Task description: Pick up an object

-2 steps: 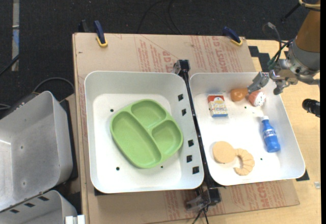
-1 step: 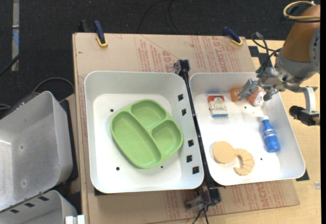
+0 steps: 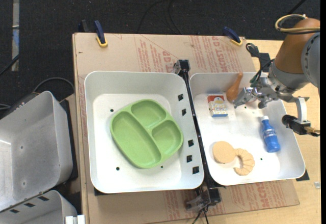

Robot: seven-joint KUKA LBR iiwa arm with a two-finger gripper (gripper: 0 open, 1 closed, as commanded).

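Observation:
The right bin (image 3: 293,167) holds several objects. A small red, white and blue box (image 3: 218,105) lies at its upper left. A slim orange-brown piece (image 3: 234,86) leans beside the box, up against the back wall. A blue bottle (image 3: 270,136) lies at the right. A round tan disc (image 3: 222,152) and a ridged tan pastry shape (image 3: 244,162) lie near the front. My gripper (image 3: 248,95) hangs low over the back of this bin, just right of the orange-brown piece and above the bottle. I see nothing held in it.
The left bin (image 3: 97,167) carries a green divided plate (image 3: 146,133). A black divider with clips (image 3: 189,126) runs between the bins. The grey arm with its orange band (image 3: 295,50) enters from the upper right. A grey tub (image 3: 30,151) stands off the bench's left side.

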